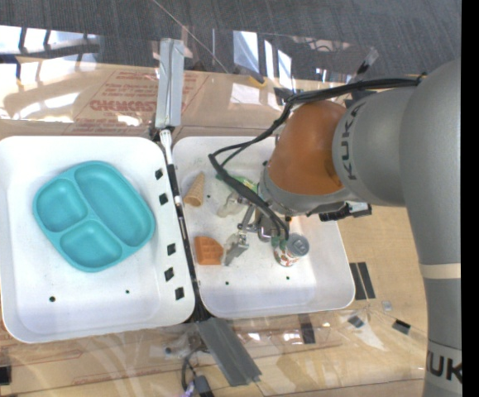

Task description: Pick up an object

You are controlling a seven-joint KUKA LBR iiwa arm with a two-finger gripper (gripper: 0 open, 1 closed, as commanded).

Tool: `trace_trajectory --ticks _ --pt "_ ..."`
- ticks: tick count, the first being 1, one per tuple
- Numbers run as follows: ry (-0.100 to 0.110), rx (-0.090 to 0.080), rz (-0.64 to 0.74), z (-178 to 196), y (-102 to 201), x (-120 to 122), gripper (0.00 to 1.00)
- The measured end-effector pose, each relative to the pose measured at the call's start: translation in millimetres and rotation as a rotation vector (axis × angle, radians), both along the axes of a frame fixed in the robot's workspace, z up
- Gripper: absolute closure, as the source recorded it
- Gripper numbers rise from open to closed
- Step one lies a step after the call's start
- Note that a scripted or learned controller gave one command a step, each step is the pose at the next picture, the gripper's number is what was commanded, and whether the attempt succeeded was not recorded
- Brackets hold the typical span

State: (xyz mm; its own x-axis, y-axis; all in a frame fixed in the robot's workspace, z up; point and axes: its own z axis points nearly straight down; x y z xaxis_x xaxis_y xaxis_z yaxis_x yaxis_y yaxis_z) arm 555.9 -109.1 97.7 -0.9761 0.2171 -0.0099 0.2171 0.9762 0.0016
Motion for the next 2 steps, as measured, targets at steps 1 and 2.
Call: trace_trajectory --ticks 1,2 --pt "0.0 -0.001 0.01 11.3 1.5 1.0 1.0" --pt "-0.001 -0.004 0.032 119.9 -42.2 -4.8 1.0"
